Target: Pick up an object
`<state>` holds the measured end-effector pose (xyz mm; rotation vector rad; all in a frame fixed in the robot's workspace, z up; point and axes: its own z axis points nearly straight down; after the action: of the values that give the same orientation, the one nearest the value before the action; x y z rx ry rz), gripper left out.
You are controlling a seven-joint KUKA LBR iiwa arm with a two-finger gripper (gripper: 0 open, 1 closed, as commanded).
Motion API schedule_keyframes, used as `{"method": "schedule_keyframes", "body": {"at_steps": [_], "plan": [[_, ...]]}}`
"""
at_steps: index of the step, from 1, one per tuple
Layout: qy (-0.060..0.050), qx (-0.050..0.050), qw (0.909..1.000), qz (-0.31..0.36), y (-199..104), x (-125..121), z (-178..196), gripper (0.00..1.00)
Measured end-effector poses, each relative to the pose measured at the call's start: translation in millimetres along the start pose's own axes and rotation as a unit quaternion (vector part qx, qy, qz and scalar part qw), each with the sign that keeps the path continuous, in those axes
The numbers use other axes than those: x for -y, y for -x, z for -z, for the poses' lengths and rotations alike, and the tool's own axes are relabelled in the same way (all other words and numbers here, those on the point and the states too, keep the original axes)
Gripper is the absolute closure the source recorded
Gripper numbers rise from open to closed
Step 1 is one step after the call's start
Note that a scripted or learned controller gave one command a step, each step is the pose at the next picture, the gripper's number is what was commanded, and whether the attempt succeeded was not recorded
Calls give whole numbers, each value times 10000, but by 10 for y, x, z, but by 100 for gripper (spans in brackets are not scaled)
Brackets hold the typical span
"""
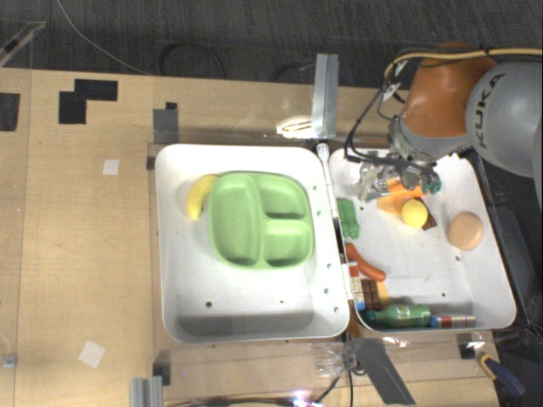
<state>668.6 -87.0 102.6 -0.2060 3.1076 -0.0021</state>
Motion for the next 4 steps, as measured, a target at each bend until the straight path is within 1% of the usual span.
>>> {"method": "schedule_keyframes", "body": {"at_steps": [1, 2, 3, 4], "plan": [[0, -64, 9966, 826, -28, 619, 808, 100], [9, -84, 9997, -221, -884, -78, 1372, 100], [14, -106, 9978, -659, -553, -414, 935, 100], [29, -88, 9998, 174, -41, -1146, 835, 100]]}}
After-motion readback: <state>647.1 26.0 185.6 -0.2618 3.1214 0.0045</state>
